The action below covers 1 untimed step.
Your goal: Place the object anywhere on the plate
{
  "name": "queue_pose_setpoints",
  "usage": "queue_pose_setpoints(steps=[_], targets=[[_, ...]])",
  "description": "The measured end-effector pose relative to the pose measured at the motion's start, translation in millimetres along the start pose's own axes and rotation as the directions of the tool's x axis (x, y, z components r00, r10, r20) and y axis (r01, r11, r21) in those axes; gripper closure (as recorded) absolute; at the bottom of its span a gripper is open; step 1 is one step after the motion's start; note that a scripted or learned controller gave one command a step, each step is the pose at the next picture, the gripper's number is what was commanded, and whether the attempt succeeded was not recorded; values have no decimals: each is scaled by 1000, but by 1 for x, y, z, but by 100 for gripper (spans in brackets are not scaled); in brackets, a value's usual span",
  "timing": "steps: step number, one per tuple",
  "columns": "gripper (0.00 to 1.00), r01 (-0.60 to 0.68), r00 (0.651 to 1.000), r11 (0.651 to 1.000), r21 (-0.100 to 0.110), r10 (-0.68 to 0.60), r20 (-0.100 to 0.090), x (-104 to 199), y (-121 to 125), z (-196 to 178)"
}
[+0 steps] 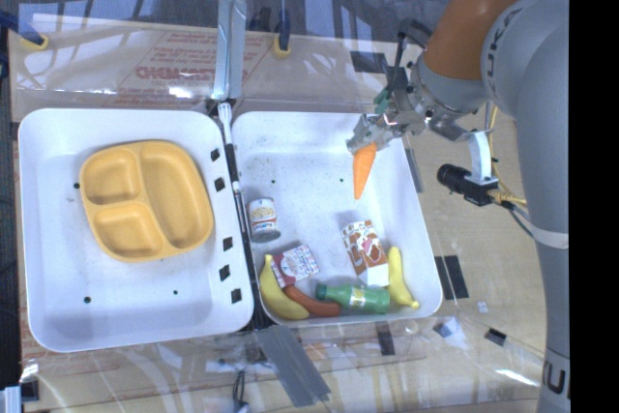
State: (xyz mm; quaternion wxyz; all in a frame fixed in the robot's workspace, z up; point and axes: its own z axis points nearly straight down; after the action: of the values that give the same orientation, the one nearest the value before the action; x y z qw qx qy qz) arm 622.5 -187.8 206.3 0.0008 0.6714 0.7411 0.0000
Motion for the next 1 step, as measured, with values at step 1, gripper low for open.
queue_pose_setpoints(steps=[1], targets=[[100,-181,984,984,3,181,-1,-11,-41,69]])
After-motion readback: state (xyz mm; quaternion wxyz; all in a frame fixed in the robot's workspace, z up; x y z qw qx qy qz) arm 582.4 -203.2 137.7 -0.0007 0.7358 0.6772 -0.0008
